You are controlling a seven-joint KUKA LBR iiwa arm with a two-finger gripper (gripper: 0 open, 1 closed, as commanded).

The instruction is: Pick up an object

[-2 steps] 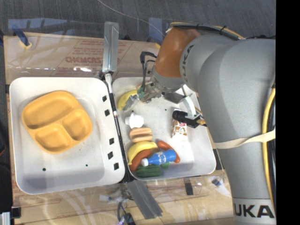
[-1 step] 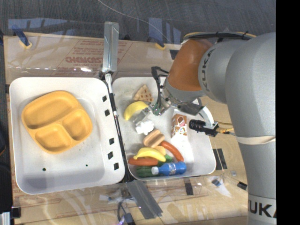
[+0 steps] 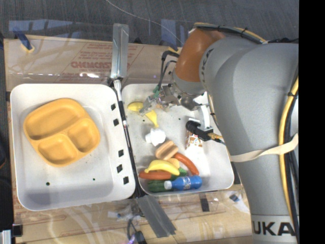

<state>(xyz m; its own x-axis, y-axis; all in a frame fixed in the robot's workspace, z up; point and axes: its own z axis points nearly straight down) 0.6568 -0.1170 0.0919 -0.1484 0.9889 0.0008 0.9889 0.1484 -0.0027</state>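
Yellow toy pieces (image 3: 143, 112) at the far left of the right bin (image 3: 218, 179), claw (image 3: 156, 99) just beside them (finger state cannot tell), white lump (image 3: 155, 136), hot dog (image 3: 166, 149), banana (image 3: 162, 167), blue bottle (image 3: 184, 183) nearer, yellow divided tray (image 3: 61, 131) in left bin (image 3: 30, 192).

Two bins sit side by side on the tabletop (image 3: 61, 55). The left bin (image 3: 30, 187) holds a divided tray (image 3: 61, 131) toward its 10 o'clock part. The right bin (image 3: 223, 174) carries a cluster at 6 o'clock: a bottle (image 3: 183, 183) lying at the near edge, a banana (image 3: 162, 166) just behind it, a hot dog (image 3: 166, 149) behind that. Two small pieces (image 3: 143, 112) lie at 11 o'clock, a crumpled item (image 3: 155, 136) between them and the cluster. The arm (image 3: 244, 100) reaches in from 3 o'clock, its claw (image 3: 162, 96) over the bin's 12 o'clock part.
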